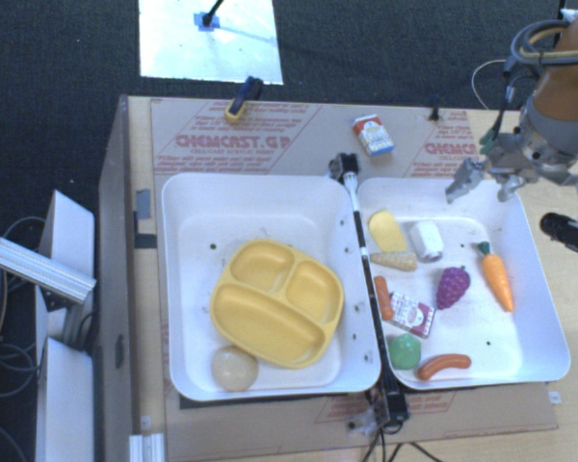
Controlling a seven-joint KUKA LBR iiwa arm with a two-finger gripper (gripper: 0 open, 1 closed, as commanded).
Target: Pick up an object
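Observation:
My gripper (484, 185) hangs over the back edge of the right bin (539, 301), its two fingers spread open with nothing between them. Below it in that bin lie a yellow block (386, 230), a white cylinder (426, 240), a pale wedge (393, 260), a purple grape bunch (452, 286) and an orange carrot (496, 277). Nearer the front are a red and white packet (411, 315), a green ball (404, 350) and a sausage (444, 365). The white cylinder is the closest of these to the fingers.
The left bin (188, 258) holds a yellow divided tray (277, 301) and a pale ball (234, 368). A small red and white box (372, 134) and a yellow and blue clip (242, 99) lie on the cardboard behind the bins. A black bar (364, 258) runs between the bins.

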